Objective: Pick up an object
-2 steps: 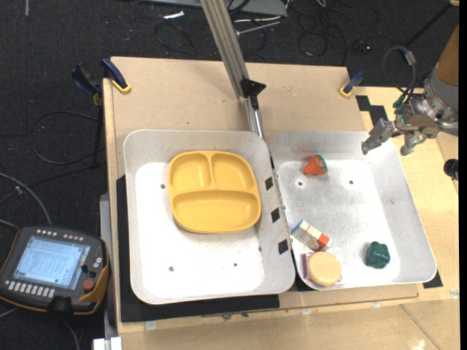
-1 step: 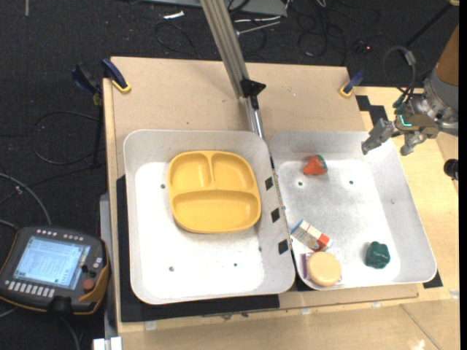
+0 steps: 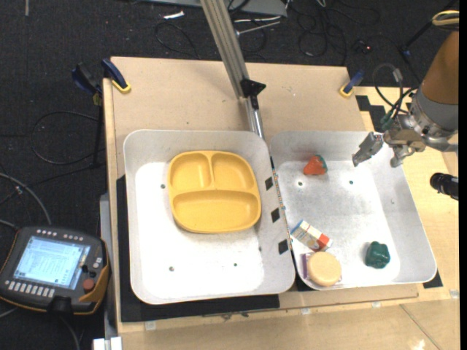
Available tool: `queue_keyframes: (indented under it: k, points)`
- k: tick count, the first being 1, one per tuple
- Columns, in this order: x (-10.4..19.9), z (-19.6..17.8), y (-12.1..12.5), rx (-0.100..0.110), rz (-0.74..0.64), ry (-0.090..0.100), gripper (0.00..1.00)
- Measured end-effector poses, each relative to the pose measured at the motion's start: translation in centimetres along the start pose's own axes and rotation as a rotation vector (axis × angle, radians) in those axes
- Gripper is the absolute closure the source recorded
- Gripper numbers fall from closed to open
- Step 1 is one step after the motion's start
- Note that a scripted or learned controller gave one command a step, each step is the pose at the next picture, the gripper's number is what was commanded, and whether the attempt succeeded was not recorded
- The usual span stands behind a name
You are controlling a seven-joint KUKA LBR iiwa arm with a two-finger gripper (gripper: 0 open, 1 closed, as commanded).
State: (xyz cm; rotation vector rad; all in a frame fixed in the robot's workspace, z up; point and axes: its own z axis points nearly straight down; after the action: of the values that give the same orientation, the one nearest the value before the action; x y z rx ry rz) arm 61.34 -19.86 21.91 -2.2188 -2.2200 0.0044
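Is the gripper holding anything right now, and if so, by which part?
Nothing is held. The gripper hangs open over the right bin's far right edge with nothing between its fingers; the strawberry lies apart to its left.

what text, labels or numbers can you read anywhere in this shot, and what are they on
No text can be read at this size.
Small carton in the right bin: red and white printing, too blurred to read.
Handheld pendant at lower left: lit screen and buttons, characters too small to read.
Yellow divided plate, strawberry, green toy, round bun: no markings visible.
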Motion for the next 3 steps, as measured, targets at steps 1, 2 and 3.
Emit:
queue_keyframes:
  k: [1,2,3]
  points:
    - [0.0,6.2,0.6,0.001,0.000,0.001,0.00]
    - [0.9,11.8,1.0,0.001,-0.002,0.001,0.00]
    - [0.8,10.4,1.2,-0.007,-0.002,-0.002,1.00]
